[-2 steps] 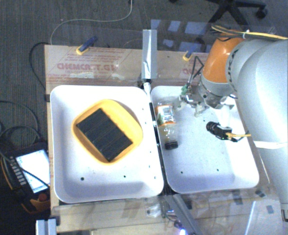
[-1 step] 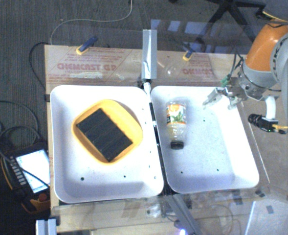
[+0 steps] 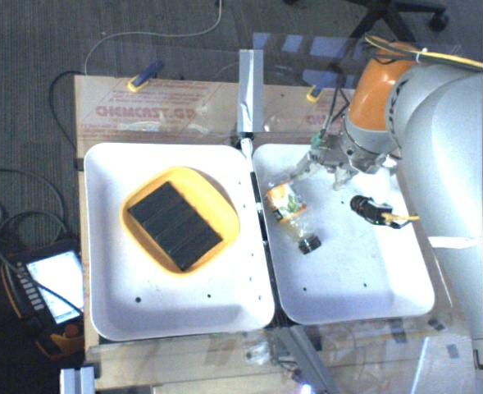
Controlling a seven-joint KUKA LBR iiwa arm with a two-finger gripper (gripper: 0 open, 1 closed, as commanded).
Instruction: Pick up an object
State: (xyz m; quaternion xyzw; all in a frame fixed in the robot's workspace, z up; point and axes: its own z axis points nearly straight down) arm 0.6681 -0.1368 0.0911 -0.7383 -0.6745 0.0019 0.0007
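One orange-and-green packet [image 3: 284, 206] in the right-hand bin [image 3: 389, 294], just below-left of the spread, empty jaws.

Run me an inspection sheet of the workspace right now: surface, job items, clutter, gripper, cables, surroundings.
Surface: left bin and right bin, white, side by side.
Job's things: yellow dish holding a black ribbed slab in the left bin; orange-and-green packet and small black piece in the right bin.
Clutter: nothing seen.
Grippers: gripper over the right bin's far side, just beyond the packet; no item seen held.
Cables: black cables on the floor left of the bins.
Surroundings: grey carpet, chair base, screened handset at lower left.
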